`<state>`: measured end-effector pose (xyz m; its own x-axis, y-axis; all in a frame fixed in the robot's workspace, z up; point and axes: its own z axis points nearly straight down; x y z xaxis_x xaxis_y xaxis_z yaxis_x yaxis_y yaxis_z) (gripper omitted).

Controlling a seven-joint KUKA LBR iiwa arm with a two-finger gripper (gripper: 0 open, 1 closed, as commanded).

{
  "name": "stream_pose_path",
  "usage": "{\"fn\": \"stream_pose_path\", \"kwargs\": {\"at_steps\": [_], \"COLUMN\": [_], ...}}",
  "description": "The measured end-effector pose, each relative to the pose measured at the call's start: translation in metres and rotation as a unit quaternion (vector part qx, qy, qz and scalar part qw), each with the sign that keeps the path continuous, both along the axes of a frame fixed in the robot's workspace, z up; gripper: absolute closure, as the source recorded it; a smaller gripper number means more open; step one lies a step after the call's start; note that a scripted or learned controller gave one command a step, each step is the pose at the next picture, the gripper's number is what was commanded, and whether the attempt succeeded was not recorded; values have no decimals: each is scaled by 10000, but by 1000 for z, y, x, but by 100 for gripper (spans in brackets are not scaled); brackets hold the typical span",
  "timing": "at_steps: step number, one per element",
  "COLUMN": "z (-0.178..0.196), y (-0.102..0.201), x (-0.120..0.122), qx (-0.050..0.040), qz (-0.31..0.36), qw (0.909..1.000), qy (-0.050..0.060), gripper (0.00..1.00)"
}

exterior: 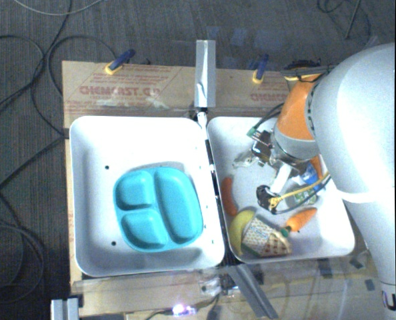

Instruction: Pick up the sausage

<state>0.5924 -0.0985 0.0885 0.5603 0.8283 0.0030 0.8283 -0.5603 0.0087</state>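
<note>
The sausage (228, 193) is a short red-brown link lying lengthwise against the left wall of the right bin (331, 245). My gripper (253, 153) hangs over the upper middle of that bin, to the upper right of the sausage and apart from it. I see nothing held in it. The grey arm with its orange band (297, 117) reaches in from the right and hides the bin's right side.
Just below the sausage sits a yellow fruit (241, 223), with a waffle-patterned cone (270, 241) beside it. An orange carrot (302, 219) and a blue item (309, 177) lie further right. The left bin (91, 145) holds a blue divided plate (159, 207).
</note>
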Motion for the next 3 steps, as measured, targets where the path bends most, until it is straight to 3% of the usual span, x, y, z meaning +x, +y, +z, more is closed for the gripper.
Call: {"fn": "stream_pose_path", "kwargs": {"at_steps": [1, 2, 3], "z": [0, 21, -1], "y": [2, -1, -3], "x": [-2, 41, 45], "qx": [6, -1, 5], "qz": [-2291, -2596, -2727], "qw": [9734, 9657, 9621], "qy": [1, 58, 30], "gripper": [0, 0, 0]}}
